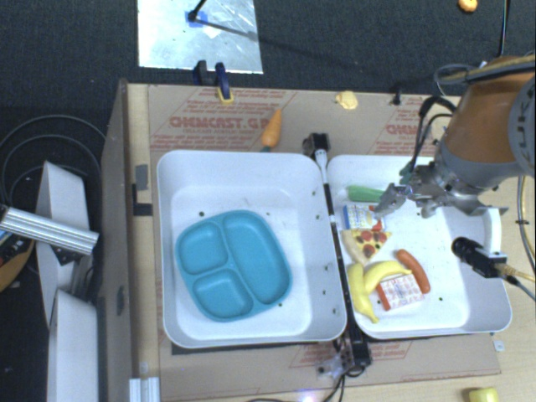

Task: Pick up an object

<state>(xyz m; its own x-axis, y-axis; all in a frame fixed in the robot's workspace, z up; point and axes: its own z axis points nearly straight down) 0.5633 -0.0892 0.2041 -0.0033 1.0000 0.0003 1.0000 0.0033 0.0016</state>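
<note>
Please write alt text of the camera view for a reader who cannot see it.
The gripper hangs low over the right bin, above a pizza slice, a banana, a sausage and small packets. The left bin holds a blue divided plate.

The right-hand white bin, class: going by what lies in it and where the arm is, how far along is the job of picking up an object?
Done: nothing lifted; the yellow toy banana, the orange-red toy sausage and the pizza-slice toy all lie in the right-hand white bin. In hand: the end effector hangs low over the bin's upper left, beside the green block. Left: close on an item and raise it.
</note>
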